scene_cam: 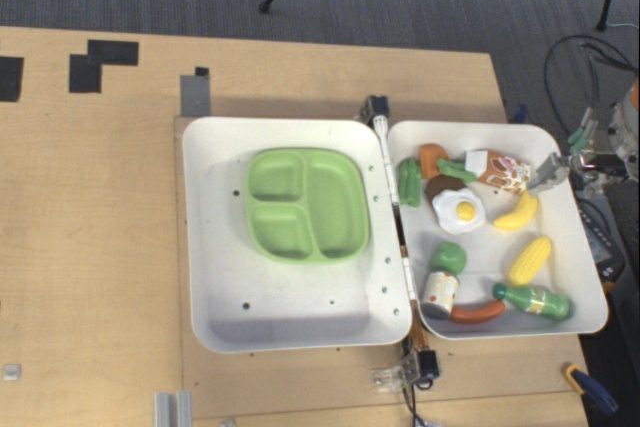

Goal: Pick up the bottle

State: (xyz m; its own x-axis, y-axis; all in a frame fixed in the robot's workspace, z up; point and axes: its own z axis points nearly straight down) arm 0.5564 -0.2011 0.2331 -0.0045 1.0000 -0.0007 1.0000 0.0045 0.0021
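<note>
Task status: not started, as judged from the present layout. The bottle (533, 301), green with a yellow label, lies on its side in the right bin (592, 260), near that bin's corner closest to the table's front right. Its neck points toward the red sausage (474, 313), which lies just beside it along the bin's front wall. Nothing grips or touches the bottle.

The end effector (556, 171) sits at the right bin's far right rim, well apart from the bottle. The grey metal part reaches in over the rim toward the printed carton (503, 172) and the banana (517, 212). Whether its fingers are released or clenched cannot be told: they are small, seen at a slant, and merge with the white wall behind.

Remaining steps, as a judgement: travel along the right side of the bin toward the front, align across the bottle's body, descend, close, lift. The corn cob (530, 260) lies near the bottle on the far side, and the bin wall is close on the front side; both limit clearance for the approach.

Other contents of the right bin: a fried egg (459, 210), a small can (439, 293) and several green items that are hard to identify. The left bin (215, 215) carries a green divided plate (305, 204).

Limits of view: the arm is cut off at the picture's right edge, so its pose cannot be read. Cables and dark parts beside the bin crowd that area. The bottle's cap end is partly merged with the sausage tip.
</note>
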